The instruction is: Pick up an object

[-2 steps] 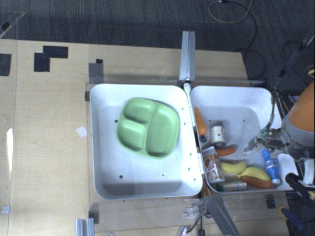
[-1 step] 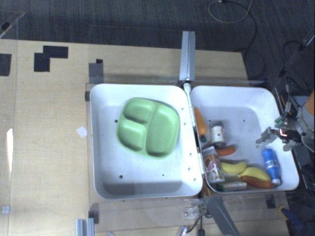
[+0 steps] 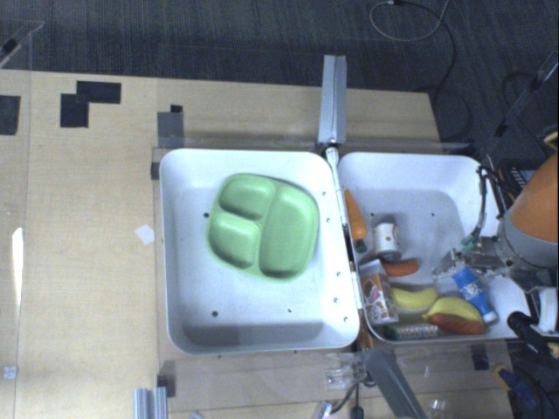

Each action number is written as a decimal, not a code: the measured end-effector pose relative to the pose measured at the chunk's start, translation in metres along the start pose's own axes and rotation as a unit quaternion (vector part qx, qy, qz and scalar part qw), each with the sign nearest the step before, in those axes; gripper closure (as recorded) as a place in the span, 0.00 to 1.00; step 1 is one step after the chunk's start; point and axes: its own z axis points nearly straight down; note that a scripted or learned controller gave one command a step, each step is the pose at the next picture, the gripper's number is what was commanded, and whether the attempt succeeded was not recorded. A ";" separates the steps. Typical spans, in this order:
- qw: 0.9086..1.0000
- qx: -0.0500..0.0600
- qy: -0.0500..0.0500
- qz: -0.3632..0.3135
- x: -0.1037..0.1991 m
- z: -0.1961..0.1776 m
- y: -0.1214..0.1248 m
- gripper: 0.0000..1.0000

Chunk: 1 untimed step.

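We see the tool [image 3: 465, 260] low over the right bin [image 3: 410, 177], near its right wall, just above a blue-and-white bottle [image 3: 472, 291]; whether it is open or closed we cannot tell. Beside the bottle lie a yellow banana [image 3: 413, 298], a red-yellow fruit [image 3: 454, 314], a small can [image 3: 384, 234] and an orange carrot [image 3: 355, 217]. The left bin [image 3: 183, 260] holds a green divided tray [image 3: 262, 225]

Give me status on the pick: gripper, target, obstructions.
Gripper low at right bin's right side, nothing seen held. Blue bottle nearest, beside banana. Items crowded along front wall. Green tray alone in left bin.
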 end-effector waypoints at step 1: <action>1.000 -0.001 0.000 -0.001 0.000 -0.009 0.002 1.00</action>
